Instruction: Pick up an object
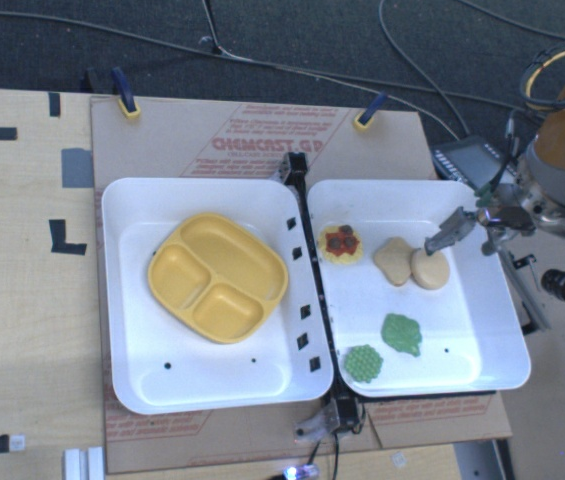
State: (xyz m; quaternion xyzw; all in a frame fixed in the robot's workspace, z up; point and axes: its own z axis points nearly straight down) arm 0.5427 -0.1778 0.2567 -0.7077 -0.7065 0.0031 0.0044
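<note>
The right bin (482,368) holds several small toys. A yellow round piece with red topping (341,244) lies near the divider. Two beige lumps (393,260) (430,270) sit side by side in the middle. A green leafy piece (401,333) and a green dotted ball (363,363) lie toward the front. My gripper (465,242) hovers at the bin's right side, just above and right of the beige lumps. It is open, and one grey finger (448,234) points down at the right lump. Nothing is between the fingers.
The left bin (127,368) holds a yellow divided plate (218,277). A black divider (305,278) separates the bins. Cables run over the dark floor at the back. The bins rest on a cardboard sheet (262,138) with clamps at its far edge.
</note>
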